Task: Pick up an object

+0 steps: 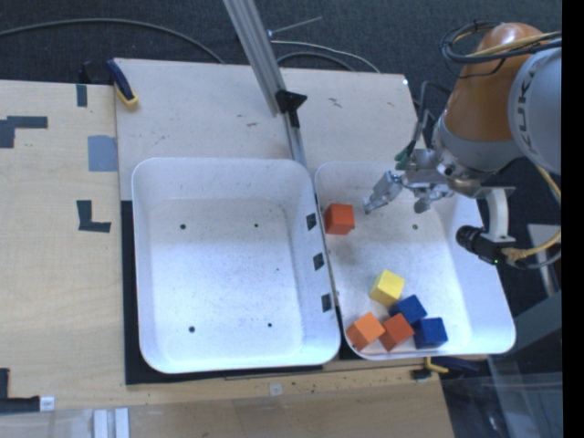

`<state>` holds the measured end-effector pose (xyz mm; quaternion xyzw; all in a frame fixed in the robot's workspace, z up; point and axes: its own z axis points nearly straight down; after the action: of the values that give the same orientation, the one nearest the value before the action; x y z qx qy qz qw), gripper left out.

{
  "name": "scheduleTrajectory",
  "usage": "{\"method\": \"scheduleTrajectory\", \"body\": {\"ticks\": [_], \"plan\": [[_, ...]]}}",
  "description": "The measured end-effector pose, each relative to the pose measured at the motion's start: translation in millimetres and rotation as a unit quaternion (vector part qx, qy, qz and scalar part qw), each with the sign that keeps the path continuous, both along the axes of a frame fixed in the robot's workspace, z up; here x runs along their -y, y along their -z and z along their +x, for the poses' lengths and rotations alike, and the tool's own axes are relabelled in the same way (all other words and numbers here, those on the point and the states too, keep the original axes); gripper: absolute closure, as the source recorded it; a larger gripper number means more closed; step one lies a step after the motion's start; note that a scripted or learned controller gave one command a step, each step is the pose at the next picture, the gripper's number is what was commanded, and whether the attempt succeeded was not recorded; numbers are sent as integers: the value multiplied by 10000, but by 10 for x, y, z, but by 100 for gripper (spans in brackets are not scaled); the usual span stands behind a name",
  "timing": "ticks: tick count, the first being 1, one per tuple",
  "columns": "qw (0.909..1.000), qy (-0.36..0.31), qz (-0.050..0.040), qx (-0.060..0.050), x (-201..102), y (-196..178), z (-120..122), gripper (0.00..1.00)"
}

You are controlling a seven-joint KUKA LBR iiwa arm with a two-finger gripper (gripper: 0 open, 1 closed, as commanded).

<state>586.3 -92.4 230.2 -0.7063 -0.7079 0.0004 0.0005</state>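
Pale wooden bench [55,272], two white bins | red cube [339,219] alone, upper left of right bin [474,336], just beside gripper [400,194] | jaws spread apart, holding nothing | cube looks light, stiff, likely easy to pinch across opposite flat faces | no long axis; sits flat, edges slightly askew to the bin wall.

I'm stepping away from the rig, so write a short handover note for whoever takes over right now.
Gripper: open, holding nothing, poised over the upper part of the right bin.
Blocks, all in the right bin: lone orange-red block near the bin's left wall, just left of the gripper; yellow block, orange block, red-brown block and two blue blocks clustered near the front.
Done: nothing picked up yet.
Left: grasp and lift one block; the lone one looks easiest.
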Motion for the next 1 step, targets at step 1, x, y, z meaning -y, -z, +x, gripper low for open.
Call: {"method": "scheduleTrajectory", "body": {"ticks": [1], "plan": [[10000,25,-3,-49,479,1129,-319,0]]}}
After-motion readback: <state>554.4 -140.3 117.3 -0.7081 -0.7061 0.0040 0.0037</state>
